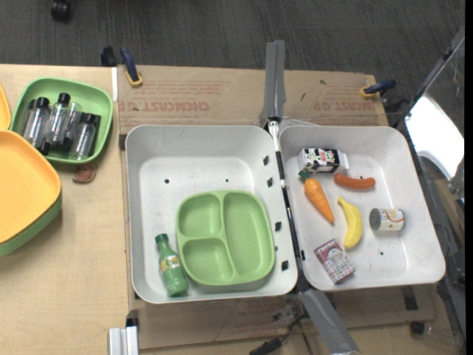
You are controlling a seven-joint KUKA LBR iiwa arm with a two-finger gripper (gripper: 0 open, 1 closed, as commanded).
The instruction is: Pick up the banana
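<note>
The left white bin (192, 161), shallow with rounded corners, contains a green three-compartment plate (225, 239) and a green bottle (171, 266) lying just beside the plate's left edge. The right white bin (399, 261) contains the banana (352, 222), smooth, yellow and curved, near its centre, between an orange carrot (319, 199) and a small can (387, 220). A red sausage (355, 182) lies above the banana and a pink packet (335, 262) below.
</note>
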